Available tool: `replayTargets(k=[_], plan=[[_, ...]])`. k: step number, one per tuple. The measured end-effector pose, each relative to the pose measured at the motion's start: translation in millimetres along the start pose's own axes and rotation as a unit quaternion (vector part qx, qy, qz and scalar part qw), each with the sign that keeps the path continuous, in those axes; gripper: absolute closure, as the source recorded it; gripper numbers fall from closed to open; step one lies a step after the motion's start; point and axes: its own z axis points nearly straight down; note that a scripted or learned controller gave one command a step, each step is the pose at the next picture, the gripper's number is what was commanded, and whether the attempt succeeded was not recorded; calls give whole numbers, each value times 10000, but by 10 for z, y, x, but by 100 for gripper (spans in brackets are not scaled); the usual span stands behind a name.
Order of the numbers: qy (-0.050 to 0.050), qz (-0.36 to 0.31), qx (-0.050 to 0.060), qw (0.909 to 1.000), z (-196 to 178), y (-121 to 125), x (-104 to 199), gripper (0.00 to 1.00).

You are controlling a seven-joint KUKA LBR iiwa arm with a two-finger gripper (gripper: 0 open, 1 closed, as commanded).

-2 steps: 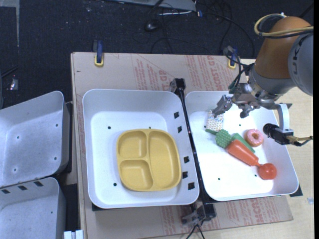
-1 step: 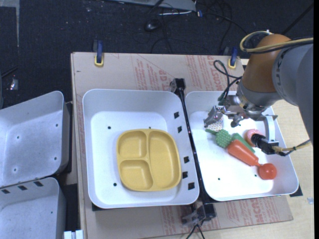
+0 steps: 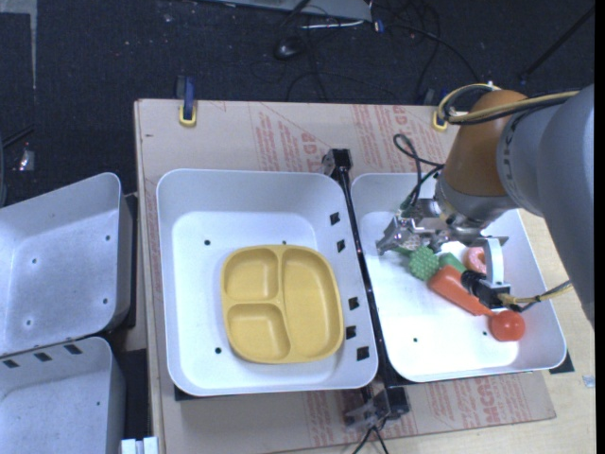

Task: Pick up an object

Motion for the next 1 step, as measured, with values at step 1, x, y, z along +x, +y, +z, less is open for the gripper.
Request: replayTargets(k=[1], plan=[[-6, 0, -29, 10000, -134, 16, 0, 100]])
